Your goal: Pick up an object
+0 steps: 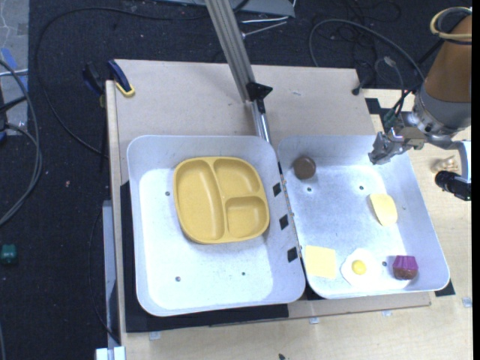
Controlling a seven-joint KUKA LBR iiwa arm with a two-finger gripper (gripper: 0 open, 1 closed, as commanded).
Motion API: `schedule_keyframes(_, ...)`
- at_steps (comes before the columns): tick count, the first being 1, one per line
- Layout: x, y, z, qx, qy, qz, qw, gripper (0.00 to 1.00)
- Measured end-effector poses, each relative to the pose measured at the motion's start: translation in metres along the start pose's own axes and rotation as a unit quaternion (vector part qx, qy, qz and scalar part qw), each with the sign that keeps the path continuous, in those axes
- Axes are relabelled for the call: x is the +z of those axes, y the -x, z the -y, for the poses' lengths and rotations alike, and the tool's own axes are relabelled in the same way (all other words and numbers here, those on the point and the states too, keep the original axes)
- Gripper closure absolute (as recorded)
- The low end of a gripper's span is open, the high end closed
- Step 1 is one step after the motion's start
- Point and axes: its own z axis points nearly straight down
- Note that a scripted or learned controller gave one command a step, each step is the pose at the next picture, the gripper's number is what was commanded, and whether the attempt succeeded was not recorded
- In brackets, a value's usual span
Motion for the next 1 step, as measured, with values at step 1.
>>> schedule_keyframes(1, -0.0437, -0.0011, -0.0036, 0.0, 0.0, 0.0, 1.0, 1.0)
